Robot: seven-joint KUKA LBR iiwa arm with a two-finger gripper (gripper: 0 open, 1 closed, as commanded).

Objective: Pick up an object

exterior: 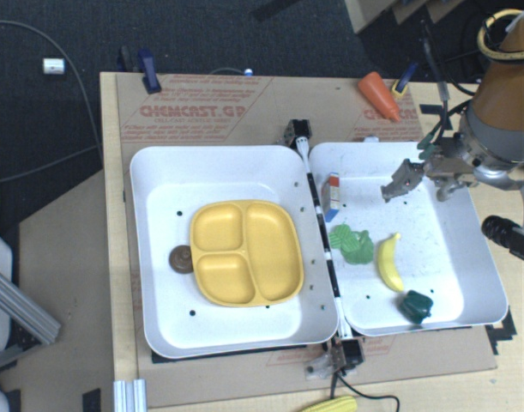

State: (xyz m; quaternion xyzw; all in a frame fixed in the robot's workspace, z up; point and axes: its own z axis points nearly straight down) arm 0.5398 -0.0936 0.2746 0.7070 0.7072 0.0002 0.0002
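Two shallow white bins sit side by side on the table (pixel 201 101), whose brown top carries red printed lettering along its far edge.

The left bin (pixel 154 230) holds a yellow divided plate (pixel 244 253) with three compartments, lying flat near the bin's middle. Just beside the plate's left edge, touching or nearly touching it, lies a small round brown disc (pixel 181 258).

The right bin (pixel 467 256) holds several smaller things. A yellow banana (pixel 389 263) lies near the middle of the bin floor, running near to far. Just to its left sits a green crumpled object (pixel 355 245), close to the divider between the bins. Near the bin's near right corner rests a dark teal block (pixel 416 305), just beyond the banana's near end. Against the bin's left wall, toward the far side, stands a small item with a red top and a blue-grey body (pixel 331 190); what it is cannot be told.

The arm enters from the right, and its pincer (pixel 418 181) hangs over the far part of the right bin, well apart from the banana and the teal block. Two fingers (pixel 399 183) show spread apart, released, with nothing between them.

Outside the bins, an orange carrot-shaped toy (pixel 379 97) lies on the table at the far right, and a blue clip (pixel 147 71) sits at the far left edge.
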